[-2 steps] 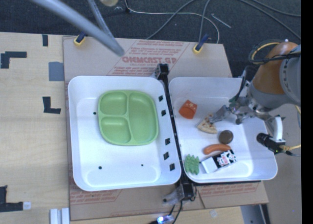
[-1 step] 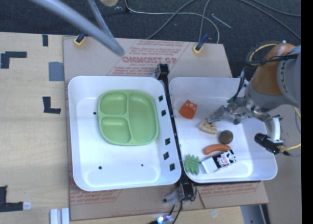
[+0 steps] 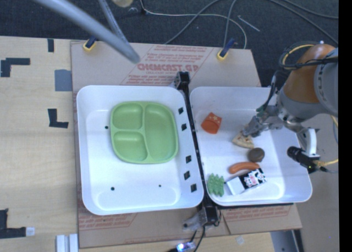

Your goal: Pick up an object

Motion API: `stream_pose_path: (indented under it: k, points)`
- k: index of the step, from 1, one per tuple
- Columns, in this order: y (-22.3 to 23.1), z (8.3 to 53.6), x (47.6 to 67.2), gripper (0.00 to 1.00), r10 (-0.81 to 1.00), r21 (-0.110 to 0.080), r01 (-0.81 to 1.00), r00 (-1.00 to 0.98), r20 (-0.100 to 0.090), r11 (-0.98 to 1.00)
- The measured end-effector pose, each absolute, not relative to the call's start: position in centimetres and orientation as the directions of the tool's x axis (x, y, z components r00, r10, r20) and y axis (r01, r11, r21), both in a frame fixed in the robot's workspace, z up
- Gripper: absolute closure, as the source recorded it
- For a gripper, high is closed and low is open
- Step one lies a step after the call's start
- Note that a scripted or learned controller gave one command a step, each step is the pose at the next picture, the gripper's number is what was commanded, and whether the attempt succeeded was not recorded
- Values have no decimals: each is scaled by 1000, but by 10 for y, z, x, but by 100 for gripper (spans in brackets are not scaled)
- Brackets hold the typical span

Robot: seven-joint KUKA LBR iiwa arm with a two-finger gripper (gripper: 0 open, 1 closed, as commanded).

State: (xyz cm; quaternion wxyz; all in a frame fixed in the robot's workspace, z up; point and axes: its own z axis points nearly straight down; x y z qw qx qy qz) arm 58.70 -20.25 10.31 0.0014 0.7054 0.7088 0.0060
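My gripper point(image 3: 254, 129) reaches into the right bin point(image 3: 291, 193) from the right and its tip is low over the bin floor. It sits right at the upper right end of a tan wedge-shaped piece point(image 3: 241, 142); I cannot tell if they touch. A brown round piece point(image 3: 256, 154) lies just below it. An orange-red block point(image 3: 211, 123) rests to the left. An orange sausage point(image 3: 243, 166), a black-and-white carton point(image 3: 246, 181) and a green leafy piece point(image 3: 215, 184) lie toward the front of the bin.
The left bin point(image 3: 93, 152) holds a green divided plate point(image 3: 144, 132). A black divider point(image 3: 188, 135) runs between the bins. The grey arm with its orange band point(image 3: 308, 80) hangs over the right bin's far right side. Cables cross the dark floor behind.
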Motion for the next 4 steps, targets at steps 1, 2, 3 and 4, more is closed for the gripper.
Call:
stream_pose_path:
  k: [1,2,3,4]
  points:
    - [-205,166,592,100,1000,4,1000,-2,-2,2]
    - [-207,212,601,100,1000,4,1000,-2,-2,2]
    - [-206,266,602,100,1000,5,1000,-2,-2,2]
    - [-150,250,602,100,1000,-2,1000,-6,1,6]
